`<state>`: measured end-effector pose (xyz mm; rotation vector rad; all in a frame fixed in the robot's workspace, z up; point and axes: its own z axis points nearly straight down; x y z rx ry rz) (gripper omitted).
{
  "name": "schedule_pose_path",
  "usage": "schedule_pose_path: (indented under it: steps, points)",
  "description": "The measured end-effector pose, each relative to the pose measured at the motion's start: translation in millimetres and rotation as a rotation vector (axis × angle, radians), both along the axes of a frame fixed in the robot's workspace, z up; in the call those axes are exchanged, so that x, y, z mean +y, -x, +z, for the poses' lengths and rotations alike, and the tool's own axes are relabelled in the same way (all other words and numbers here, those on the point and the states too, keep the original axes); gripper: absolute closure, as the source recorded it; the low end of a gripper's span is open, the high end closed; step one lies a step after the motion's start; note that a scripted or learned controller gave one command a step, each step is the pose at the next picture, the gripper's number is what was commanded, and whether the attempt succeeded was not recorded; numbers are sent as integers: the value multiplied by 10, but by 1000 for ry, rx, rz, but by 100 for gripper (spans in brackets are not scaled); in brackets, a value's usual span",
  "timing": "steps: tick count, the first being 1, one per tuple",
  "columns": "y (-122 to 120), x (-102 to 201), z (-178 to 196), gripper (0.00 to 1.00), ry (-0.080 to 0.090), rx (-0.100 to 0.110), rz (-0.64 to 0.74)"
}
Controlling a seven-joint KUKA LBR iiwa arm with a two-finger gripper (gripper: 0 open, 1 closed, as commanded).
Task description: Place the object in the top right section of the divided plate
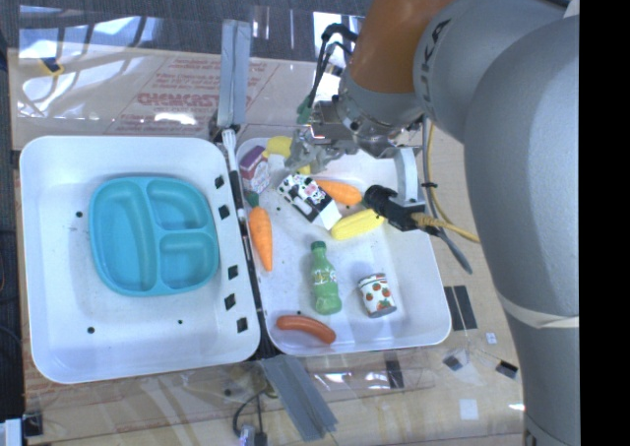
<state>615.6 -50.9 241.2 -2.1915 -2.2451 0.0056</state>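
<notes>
Gripper (313, 151) hangs low over the right bin (418, 321), above a cow-print block (305, 196); we cannot tell its finger state. Plate (155, 235) lies in the left bin (59, 336).

Glossy blue plastic divided plate (155, 235)

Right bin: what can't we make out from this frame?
- Gripper: the wrist hides its fingers in the camera view, so what it holds can't be told.
- Yellow item and purple item at the far end of the right bin: partly covered by the gripper, shapes unclear.
- Small can: label too small to read.
</notes>
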Motion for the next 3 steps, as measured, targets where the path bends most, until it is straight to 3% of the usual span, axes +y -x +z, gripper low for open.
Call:
schedule_pose_path:
  steps: [1,2,3]
  points:
    - [182,447,-136,100,-1,1,265]
    - [165,382,-490,100,-2,-1,494]
    - [833,923,-216,100,-1,-3,428]
